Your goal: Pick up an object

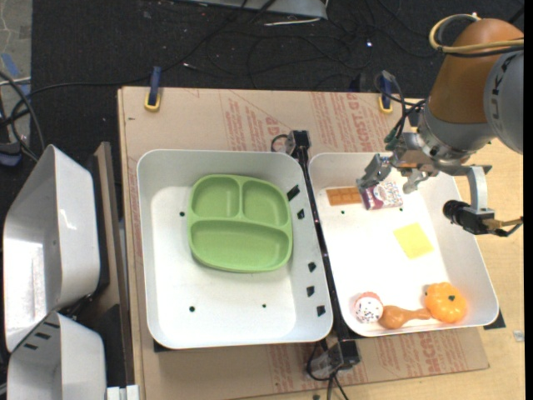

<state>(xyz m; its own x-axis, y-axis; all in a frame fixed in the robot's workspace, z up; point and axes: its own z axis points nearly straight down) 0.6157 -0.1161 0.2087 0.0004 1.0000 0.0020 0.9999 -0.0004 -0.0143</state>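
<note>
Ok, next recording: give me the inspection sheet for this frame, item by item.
Surface: cardboard-covered bench bearing a left bin and a right bin.
Job's things: in the right bin, a small purple-and-white packet right by the hand, an orange-brown flat piece, a yellow square, an orange pumpkin-like toy and a white speckled ball.
Clutter: green divided tray in the left bin.
Hand: hand over the far end of the right bin; grip on the packet cannot be judged.
Cables: black cables on the floor beyond the bench.
Surroundings: two clamps on the far edge; white tubs at left.
</note>
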